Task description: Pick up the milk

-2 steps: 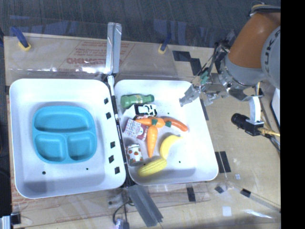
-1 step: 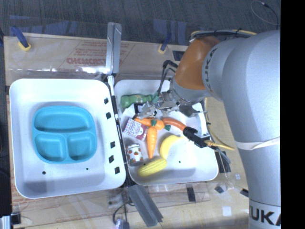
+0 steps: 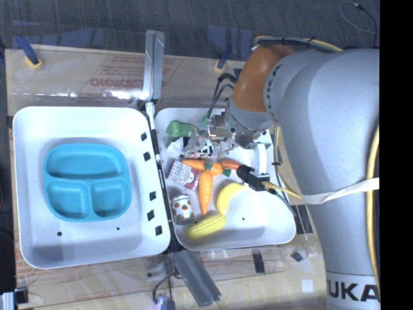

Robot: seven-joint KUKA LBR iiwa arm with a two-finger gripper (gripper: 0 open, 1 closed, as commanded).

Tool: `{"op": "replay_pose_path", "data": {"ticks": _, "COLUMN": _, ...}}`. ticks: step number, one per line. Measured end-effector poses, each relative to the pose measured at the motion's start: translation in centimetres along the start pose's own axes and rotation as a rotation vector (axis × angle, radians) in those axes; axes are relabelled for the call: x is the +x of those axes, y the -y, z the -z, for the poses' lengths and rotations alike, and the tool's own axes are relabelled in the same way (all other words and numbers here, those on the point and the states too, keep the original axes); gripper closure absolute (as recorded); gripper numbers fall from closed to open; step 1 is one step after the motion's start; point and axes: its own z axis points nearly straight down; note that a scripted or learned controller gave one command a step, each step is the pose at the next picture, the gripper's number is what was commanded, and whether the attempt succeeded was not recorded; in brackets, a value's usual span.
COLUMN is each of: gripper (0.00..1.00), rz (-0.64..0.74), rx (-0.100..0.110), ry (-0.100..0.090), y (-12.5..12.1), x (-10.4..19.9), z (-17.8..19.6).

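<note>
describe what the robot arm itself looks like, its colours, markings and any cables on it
The arm is bulky, rounded and light grey, with an orange band above the wrist. White KUKA lettering runs along its base section. A pale strap wraps around the body. Dark cables run beside the wrist toward the metallic gripper.

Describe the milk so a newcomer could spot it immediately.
Look in the right bin, at its upper half under the end effector. The milk is a small carton with black-and-white cow patches, just above the carrots. Nothing else nearby has that patterning.
</note>
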Motion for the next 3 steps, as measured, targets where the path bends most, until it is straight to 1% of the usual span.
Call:
{"op": "replay_pose_path", "data": {"ticks": 1, "gripper": 1.0, "rz": 0.007, "rx": 0.0, "ry": -0.001, "y": -0.1, "x": 0.1, "z": 1.1}}
{"op": "replay_pose_path", "data": {"ticks": 2, "gripper": 1.0, "rz": 0.008, "rx": -0.042, "ry": 0.021, "y": -1.6, "x": 6.8, "z": 11.5}}
{"op": "replay_pose_path", "data": {"ticks": 3, "gripper": 1.0, "rz": -0.002, "rx": -0.037, "ry": 0.021, "y": -0.7, "x": 13.0, "z": 9.1}}
